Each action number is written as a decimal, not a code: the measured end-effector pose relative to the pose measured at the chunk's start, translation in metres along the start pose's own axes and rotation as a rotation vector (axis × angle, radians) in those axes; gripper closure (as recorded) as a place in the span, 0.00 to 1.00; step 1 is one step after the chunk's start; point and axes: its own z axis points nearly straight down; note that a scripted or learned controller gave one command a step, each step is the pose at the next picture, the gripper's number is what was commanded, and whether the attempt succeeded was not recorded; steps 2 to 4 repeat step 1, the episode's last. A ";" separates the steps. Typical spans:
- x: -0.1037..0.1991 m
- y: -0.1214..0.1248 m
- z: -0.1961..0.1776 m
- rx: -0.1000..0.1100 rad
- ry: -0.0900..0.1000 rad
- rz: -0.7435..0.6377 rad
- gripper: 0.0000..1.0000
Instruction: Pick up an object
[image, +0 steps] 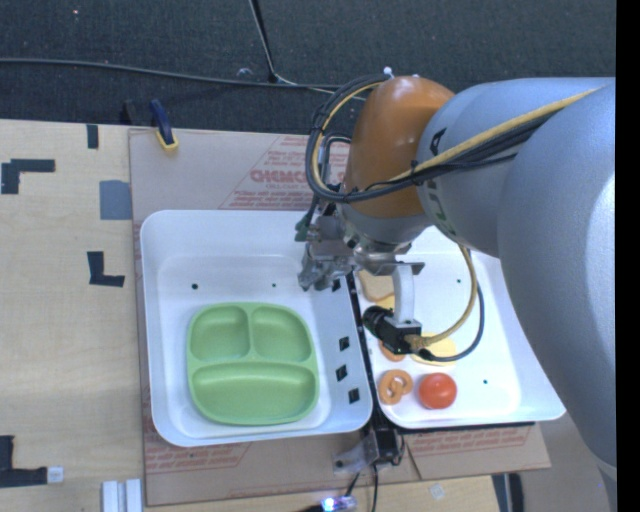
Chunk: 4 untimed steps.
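Orange-banded arm (400, 150) over the seam between bins; gripper (325, 262) hanging above back-right of left bin (165, 300), grip state unclear, nothing seen held. Pickable items in right bin (500, 390): red tomato-like ball (436, 391), orange ring (394, 386), lying front-right of gripper, near. Green divided plate (250, 362) front-left.

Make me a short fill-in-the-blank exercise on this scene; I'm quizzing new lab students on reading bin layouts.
1. The divided plate in the left bin is coloured ____.
2. That plate has ____ compartments.
3. The red tomato lies in the ____ bin.
4. The ring-shaped pretzel lies to the ____ of the tomato in the camera view.

Missing words: green; three; right; left
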 end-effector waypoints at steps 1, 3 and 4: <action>-0.003 0.000 0.001 0.001 -0.001 0.004 0.00; -0.003 0.000 0.001 0.001 -0.001 0.004 0.00; -0.003 0.000 0.001 0.001 -0.001 0.004 0.00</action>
